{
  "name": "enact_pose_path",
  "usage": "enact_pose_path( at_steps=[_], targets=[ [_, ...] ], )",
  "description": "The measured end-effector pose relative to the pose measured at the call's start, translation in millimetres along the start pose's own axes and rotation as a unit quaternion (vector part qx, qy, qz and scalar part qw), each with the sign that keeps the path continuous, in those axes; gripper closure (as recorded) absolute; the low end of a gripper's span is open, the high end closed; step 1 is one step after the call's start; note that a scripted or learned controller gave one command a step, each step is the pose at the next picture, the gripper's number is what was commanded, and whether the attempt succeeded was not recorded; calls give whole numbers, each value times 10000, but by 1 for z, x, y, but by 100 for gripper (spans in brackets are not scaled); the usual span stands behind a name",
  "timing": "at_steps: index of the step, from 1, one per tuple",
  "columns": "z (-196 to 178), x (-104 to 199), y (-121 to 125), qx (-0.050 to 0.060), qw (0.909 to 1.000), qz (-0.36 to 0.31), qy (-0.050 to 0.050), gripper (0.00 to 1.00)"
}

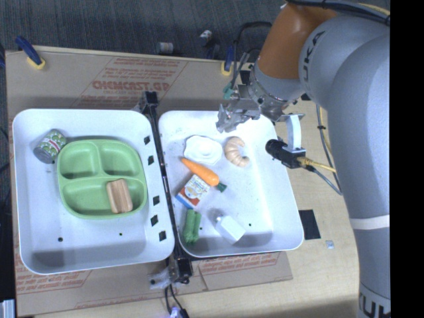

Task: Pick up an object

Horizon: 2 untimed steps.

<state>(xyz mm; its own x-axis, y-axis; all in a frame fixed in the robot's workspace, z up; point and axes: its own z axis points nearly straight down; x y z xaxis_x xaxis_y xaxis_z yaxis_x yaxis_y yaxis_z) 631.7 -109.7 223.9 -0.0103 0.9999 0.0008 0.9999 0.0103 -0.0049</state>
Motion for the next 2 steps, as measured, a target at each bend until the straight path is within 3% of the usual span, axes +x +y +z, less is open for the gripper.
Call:
enact_pose_path(
  at_steps=[1, 2],
  targets=[
    [0, 0, 0, 1, 10000, 0, -1, 0],
    [-10, 1, 0, 1, 10000, -15, 4, 100]
  ],
)
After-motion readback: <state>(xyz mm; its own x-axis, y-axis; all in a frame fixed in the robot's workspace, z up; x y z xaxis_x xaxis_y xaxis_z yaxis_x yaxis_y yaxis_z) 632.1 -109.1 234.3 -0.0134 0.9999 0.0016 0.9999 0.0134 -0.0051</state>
